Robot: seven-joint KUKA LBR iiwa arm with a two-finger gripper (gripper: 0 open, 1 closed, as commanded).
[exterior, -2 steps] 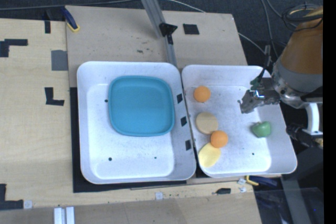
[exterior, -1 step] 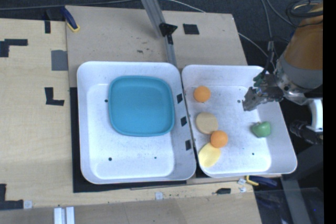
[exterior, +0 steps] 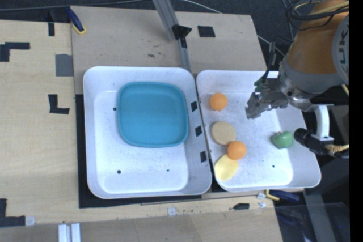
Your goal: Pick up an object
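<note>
Wooden bench (exterior: 34,122), two white bins | gripper (exterior: 256,109) above right bin (exterior: 300,178), carrying nothing I can see | orange ball (exterior: 218,101) just beside | I advise centring over it before descending.

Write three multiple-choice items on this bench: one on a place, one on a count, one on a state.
1. Where does the blue plate lie?
A. left bin
B. right bin
C. on the bench

2. How many orange balls are in the right bin?
A. one
B. two
C. four

3. The tool is
A. resting on the plate
B. above the right bin with nothing visible in it
C. clamped on the green object

Key: 1 A, the plate sits in the left bin. 2 B, one ball upper, one lower. 3 B, it hangs over bare bin floor.
</note>
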